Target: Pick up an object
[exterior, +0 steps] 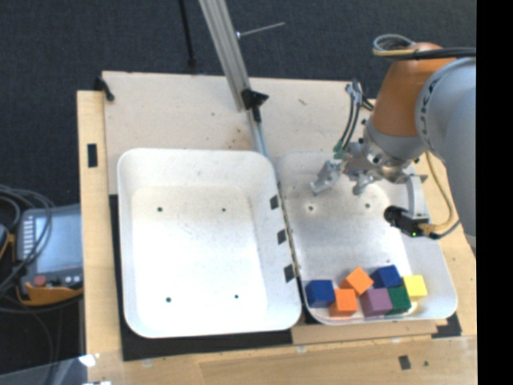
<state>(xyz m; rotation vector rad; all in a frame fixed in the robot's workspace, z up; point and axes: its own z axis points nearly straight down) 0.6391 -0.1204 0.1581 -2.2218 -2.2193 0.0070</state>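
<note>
Several small coloured blocks lie clustered at the near edge of the right bin point(337, 235): a blue one point(320, 292), two orange ones point(359, 280) point(345, 300), a purple one point(375, 301), a second blue one point(388, 277), a green one point(399, 299) and a yellow one point(415, 286). My gripper point(341, 181) hangs over the far end of that bin, well away from the blocks. Its two fingers point(323, 180) are spread open with nothing between them.
The left bin point(200, 239) sits beside the right one, its rim touching it. A slanted aluminium post point(228, 46) rises from the bench behind the bins. A cabled control box point(48, 251) lies off the bench at far left.
</note>
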